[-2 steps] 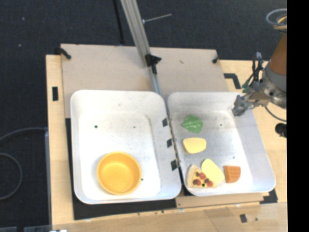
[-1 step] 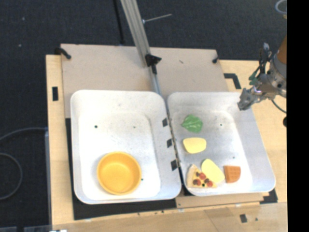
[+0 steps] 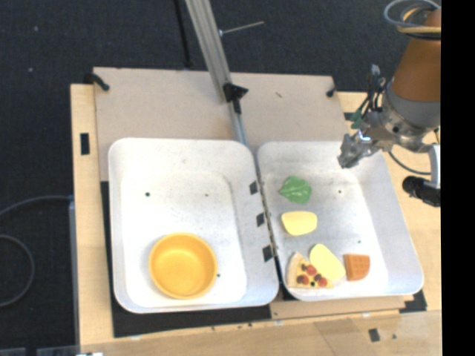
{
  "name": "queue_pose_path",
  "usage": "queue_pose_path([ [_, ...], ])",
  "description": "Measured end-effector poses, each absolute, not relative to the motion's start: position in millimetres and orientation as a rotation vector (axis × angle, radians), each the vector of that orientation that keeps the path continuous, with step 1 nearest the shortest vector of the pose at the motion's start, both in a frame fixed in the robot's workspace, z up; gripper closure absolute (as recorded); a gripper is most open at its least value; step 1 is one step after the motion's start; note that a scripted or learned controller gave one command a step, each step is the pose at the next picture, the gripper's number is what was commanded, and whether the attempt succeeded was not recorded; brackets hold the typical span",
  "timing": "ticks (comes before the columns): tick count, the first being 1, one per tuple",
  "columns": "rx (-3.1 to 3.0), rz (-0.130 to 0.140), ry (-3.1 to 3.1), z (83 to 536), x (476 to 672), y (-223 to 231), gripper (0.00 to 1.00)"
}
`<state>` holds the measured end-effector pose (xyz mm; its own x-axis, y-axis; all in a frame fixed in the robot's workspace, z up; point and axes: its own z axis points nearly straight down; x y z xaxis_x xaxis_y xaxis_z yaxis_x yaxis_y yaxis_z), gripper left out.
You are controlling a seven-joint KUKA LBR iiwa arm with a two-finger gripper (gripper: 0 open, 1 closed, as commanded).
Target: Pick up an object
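- At the left of the frame you see the left bin [image 3: 126, 162], a shallow white tray on the desk [image 3: 85, 199]
- In that bin's lower part, toward the lower left of the frame, sits a yellow bowl [image 3: 182, 265], upright with its opening facing up
- Up the middle of the frame a metal rail [image 3: 210, 39] slants from the top edge down to the gap between the two bins
- Right of centre lies the right bin [image 3: 386, 213], edge to edge with the left one
- In it, you find a green leafy piece [image 3: 295, 190] in the upper middle and a pale yellow piece [image 3: 299, 222] just below it
- Lower in the right bin a card with red dots [image 3: 306, 274] lies touching a second pale yellow wedge [image 3: 326, 262]; an orange piece [image 3: 357, 266] sits just beside them to the right
- At the upper right of the frame the end effector [image 3: 352, 153] hangs over the right bin's upper right corner, well apart from every object; you cannot tell from here whether it is released or clenched, and nothing shows between its tips
- Above it the grey arm with the orange band [image 3: 415, 69] enters from the right edge
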<state>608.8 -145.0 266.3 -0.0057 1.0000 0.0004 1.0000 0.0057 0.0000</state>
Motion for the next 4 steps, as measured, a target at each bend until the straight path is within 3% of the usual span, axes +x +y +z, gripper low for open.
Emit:
queue_pose_path([
  [3, -2.217, -0.002, -2.229, 247.5, 664.5, 2.2, 1.00],
  [4, -2.216, -0.004, -2.229, 255.7, 674.8, 52.3, 1.00],
])
